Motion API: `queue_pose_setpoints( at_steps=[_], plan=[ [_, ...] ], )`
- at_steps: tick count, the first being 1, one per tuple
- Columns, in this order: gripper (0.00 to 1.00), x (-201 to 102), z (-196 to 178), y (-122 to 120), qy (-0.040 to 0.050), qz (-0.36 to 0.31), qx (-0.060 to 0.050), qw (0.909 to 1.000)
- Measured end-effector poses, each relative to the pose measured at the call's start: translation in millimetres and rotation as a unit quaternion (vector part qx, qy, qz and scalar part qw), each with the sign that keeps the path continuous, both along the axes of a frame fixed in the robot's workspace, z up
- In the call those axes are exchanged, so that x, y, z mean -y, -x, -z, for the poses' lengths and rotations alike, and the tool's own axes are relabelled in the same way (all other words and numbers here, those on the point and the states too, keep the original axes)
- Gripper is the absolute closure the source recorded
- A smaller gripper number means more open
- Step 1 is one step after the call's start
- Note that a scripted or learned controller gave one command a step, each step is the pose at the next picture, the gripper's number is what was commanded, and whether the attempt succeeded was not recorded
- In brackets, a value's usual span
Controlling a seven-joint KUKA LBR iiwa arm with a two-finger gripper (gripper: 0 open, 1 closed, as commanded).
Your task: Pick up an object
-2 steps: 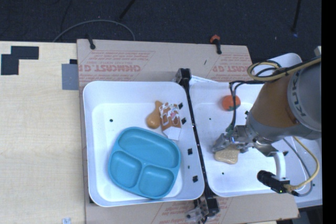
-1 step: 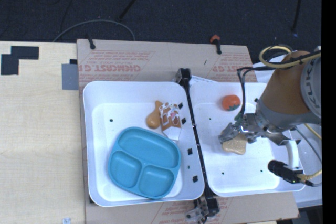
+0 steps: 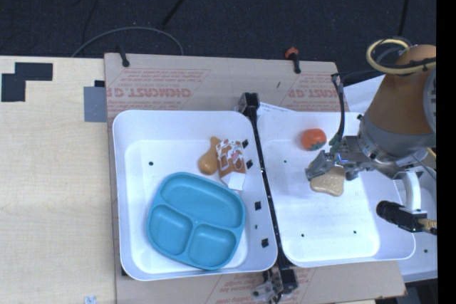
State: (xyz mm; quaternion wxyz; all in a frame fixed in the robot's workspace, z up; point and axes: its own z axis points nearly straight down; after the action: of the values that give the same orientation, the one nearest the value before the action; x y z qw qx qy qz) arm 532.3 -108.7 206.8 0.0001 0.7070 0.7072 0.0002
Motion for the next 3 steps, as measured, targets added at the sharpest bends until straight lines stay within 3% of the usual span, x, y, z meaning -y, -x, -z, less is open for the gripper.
queue_pose_setpoints(
  at_steps=[1, 3],
  plan=[
    [1.0, 6.0, -60.6, -4.6, 0.0004, 0.0, 0.001, 1.0],
    [1.0, -99.1, -64.4, -18.9, -0.0003, -0.002, -0.001, 1.0]
  ],
)
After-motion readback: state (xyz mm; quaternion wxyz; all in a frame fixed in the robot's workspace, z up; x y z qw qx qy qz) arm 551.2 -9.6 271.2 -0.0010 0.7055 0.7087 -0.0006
